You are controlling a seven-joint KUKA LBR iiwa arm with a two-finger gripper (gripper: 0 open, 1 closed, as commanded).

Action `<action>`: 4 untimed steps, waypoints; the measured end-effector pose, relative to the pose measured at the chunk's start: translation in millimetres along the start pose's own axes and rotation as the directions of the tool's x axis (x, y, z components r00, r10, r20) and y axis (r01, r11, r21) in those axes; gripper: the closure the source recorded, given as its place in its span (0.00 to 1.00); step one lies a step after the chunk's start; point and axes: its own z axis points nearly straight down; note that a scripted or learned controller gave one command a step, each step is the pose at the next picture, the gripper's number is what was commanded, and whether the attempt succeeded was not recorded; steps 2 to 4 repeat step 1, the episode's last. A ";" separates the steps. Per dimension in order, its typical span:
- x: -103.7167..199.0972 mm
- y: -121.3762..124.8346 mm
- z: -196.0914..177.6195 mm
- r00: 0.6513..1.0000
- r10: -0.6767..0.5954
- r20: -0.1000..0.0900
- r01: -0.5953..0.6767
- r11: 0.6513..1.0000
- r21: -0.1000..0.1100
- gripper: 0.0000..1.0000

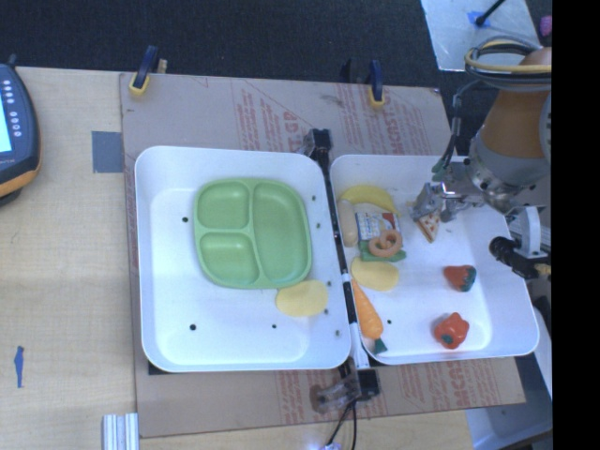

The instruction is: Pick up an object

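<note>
Printed matter: faint reddish lettering repeats across the brown cardboard sheet (281, 111) under the bins, too blurred to read. A small packet (369, 224) in the right bin (506, 345) bears a label, illegible. No other text can be read.

- We see a pale wooden counter (66, 279) with a brown cardboard sheet (234, 111) clamped on it.
- We see dark carpeted floor (234, 17) behind it.
- We note a small grey tape patch (107, 151) at left.
</note>
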 end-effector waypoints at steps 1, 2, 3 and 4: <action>97.0 -26.8 -47.0 1.000 -0.012 -0.002 0.012 1.000 -0.003 1.00; 97.0 -26.8 -47.0 1.000 -0.012 -0.002 0.012 1.000 -0.003 1.00; 97.0 -26.8 -47.0 1.000 -0.012 -0.002 0.012 1.000 -0.003 1.00; 97.0 -26.8 -47.0 1.000 -0.012 -0.002 0.012 1.000 -0.003 1.00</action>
